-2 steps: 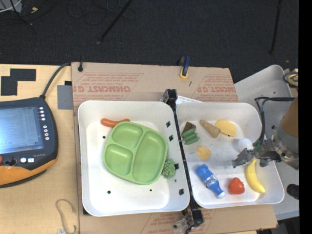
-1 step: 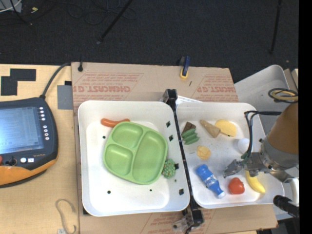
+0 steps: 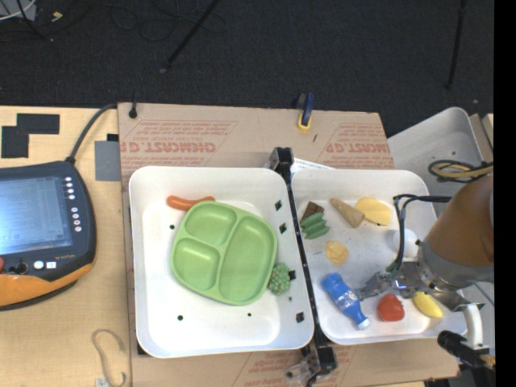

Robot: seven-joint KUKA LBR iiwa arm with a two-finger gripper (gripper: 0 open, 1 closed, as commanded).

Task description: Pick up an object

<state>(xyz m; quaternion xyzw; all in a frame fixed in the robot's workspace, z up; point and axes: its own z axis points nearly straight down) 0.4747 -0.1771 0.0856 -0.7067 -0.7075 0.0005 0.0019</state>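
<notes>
The surface [image 3: 72, 329] carries 2 white bins. The left bin [image 3: 157, 297] holds a green plate [image 3: 223, 251] and an orange carrot [image 3: 189, 202]. The right bin [image 3: 339, 192] holds a blue bottle [image 3: 344, 299], a lemon [image 3: 374, 210] and a red piece [image 3: 390, 308]. The hand [image 3: 380, 283] hangs low between bottle and red piece; its grip cannot be made out.

Teach pendant [image 3: 40, 220] left of bins [image 3: 153, 329]
</notes>
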